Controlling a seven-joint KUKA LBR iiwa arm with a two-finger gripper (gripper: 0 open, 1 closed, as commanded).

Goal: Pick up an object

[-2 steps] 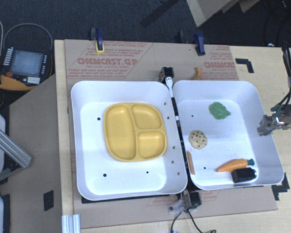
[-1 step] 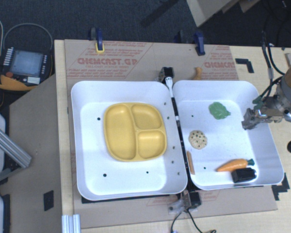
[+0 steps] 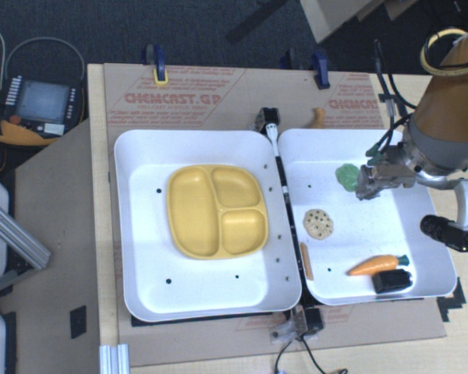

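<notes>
You are looking at 2 white bins: the left bin (image 3: 140, 209) and the right bin (image 3: 339, 283). The left one is holding a yellow plate (image 3: 217, 209) with 3 parts. In the right one, a tan cookie (image 3: 318, 224) is showing dark brown dots. An orange carrot (image 3: 374, 265) is wearing a green top, and a black block (image 3: 392, 281) is lying by it. A green lump (image 3: 347, 176) is sitting there too. The arm (image 3: 448, 107) is looking orange-brown up top and grey lower down. The bench (image 3: 218, 96) is showing brown card with red letters.
</notes>
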